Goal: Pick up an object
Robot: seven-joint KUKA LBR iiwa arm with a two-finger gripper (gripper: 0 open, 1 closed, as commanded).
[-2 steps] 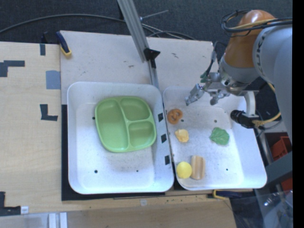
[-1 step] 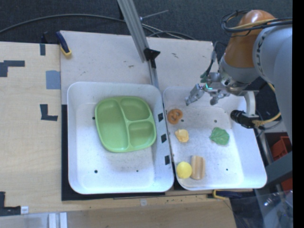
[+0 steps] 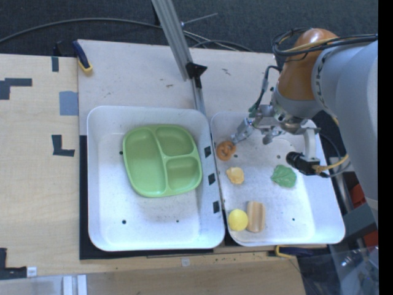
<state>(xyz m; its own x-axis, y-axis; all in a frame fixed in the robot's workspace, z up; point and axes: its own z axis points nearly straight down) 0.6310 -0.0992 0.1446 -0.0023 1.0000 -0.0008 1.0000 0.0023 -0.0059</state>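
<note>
My gripper (image 3: 253, 134) hangs over the back of the right bin (image 3: 319, 223), with its fingers spread and nothing between them. One fingertip (image 3: 239, 134) points down-left toward a small brown round object (image 3: 225, 150) near the bin's left wall, just short of it. An orange-yellow piece (image 3: 235, 176) lies below that. A green leafy item (image 3: 284, 176) rests to the right. A yellow ball (image 3: 237, 219) and a tan cylinder (image 3: 255, 216) sit side by side near the front.
The left bin (image 3: 104, 223) holds a green divided plate (image 3: 163, 160). A metal pole (image 3: 175, 32) slants down to the gap between the bins. The grey arm with its orange band (image 3: 307, 60) covers the right bin's back right corner.
</note>
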